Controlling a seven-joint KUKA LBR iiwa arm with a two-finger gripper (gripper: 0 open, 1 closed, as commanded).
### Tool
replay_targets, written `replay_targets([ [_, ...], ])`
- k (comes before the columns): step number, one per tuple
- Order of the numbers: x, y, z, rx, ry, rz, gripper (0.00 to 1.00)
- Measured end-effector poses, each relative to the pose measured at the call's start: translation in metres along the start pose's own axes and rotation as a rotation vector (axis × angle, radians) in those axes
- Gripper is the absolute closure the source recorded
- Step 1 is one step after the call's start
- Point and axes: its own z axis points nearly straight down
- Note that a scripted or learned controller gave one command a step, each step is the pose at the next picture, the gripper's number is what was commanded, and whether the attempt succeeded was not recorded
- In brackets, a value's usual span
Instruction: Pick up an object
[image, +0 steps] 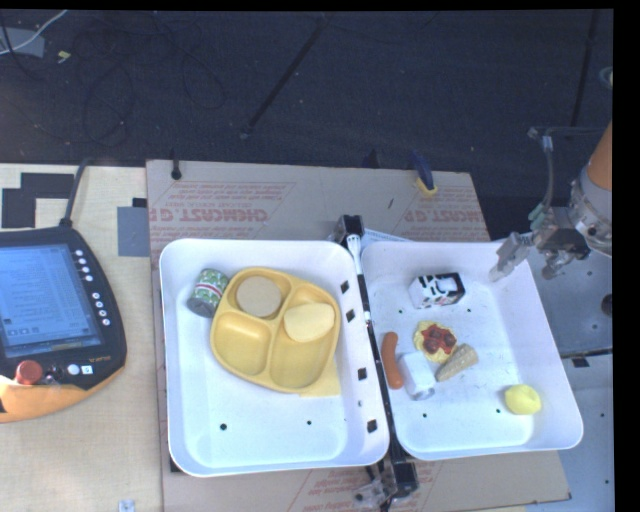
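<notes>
The right bin (560, 420) holds several small things: a black-and-white toy (437, 289), a round yellow piece with red topping (436, 340), an orange sausage shape (393, 360), a white cylinder (417, 376), a tan cone (456, 362) and a yellow ball (522, 400). My gripper (530, 256) hangs over the bin's upper right corner, well apart from all of them. Its fingers are spread open and nothing sits between them.
The left bin (260, 440) carries a yellow divided plate (262, 365) with two round pieces in it, and a green-and-white can (208, 290) beside it. A control pendant (50, 310) lies on the bench at far left. A black divider (365, 340) separates the bins.
</notes>
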Motion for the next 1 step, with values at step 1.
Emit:
replay_targets([
  [1,0.0568,-0.0174,0.1584,0.015,0.007,-0.004,0.00],
])
